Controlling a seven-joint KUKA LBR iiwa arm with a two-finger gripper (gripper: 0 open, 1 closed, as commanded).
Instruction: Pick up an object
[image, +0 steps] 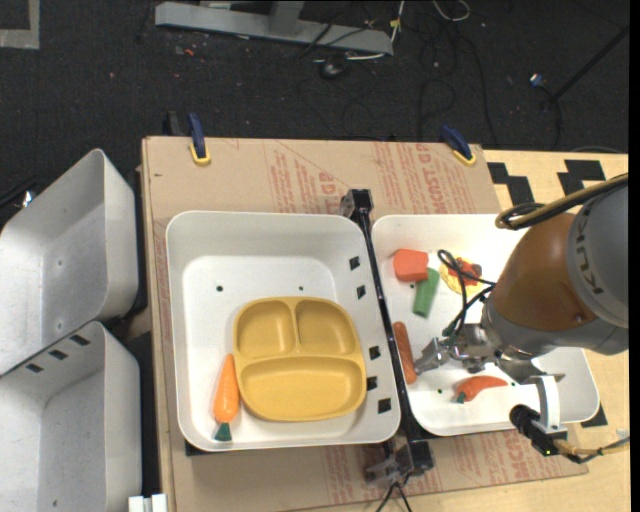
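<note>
We see the arm (560, 290) low over the right bin (580, 400), tool (450, 352) near its left wall; we can't tell if it's wide or narrow (metal parts blur together). Nothing visibly held. Just beside the tool: an orange-red carrot (478, 386) and a sausage (404, 352) along the wall. Further back: red block (410, 265), green piece (426, 295). Left bin (190, 300) has a yellow tray (298, 358) with a carrot (226, 392) touching its left edge

Two bins (190, 300) — two carrots (226, 392)
</note>
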